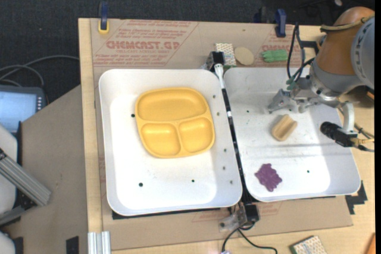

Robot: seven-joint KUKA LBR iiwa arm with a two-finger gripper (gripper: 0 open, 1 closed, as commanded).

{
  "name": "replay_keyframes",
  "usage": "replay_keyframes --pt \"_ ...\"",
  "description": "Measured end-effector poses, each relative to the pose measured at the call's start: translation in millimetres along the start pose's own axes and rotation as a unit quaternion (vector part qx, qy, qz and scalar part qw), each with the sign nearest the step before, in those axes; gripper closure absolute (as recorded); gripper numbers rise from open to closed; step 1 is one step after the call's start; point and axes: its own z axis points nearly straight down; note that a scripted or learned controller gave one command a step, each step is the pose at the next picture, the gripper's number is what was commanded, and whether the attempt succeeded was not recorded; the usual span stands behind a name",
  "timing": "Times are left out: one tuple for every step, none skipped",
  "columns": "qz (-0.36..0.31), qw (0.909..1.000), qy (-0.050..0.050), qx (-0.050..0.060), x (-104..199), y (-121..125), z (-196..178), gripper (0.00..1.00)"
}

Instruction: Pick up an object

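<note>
In the right bin (309, 184) lie a tan block (284, 127) near the middle and a purple grape cluster (268, 176) toward the front. My gripper (293, 106) hangs just behind the tan block, slightly to its right. It is open, its grey fingers spread, with nothing between them. The orange-banded arm reaches in from the right. A yellow divided plate (175, 122) sits in the left bin (119, 175).
Behind the bins, on the wooden bench, lie a round tan piece (243, 56) and a green piece (275, 56). A black part with a cable (336, 133) overhangs the right bin's right side. Blue clamps (103, 16) hold the board's back edge.
</note>
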Motion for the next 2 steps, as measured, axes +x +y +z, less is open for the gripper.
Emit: replay_keyframes --pt "0.0 1.0 0.001 0.003 16.8 -43.2 10.9 0.0" --pt "0.0 1.0 0.0 0.0 15.8 -40.7 -0.1 1.0"
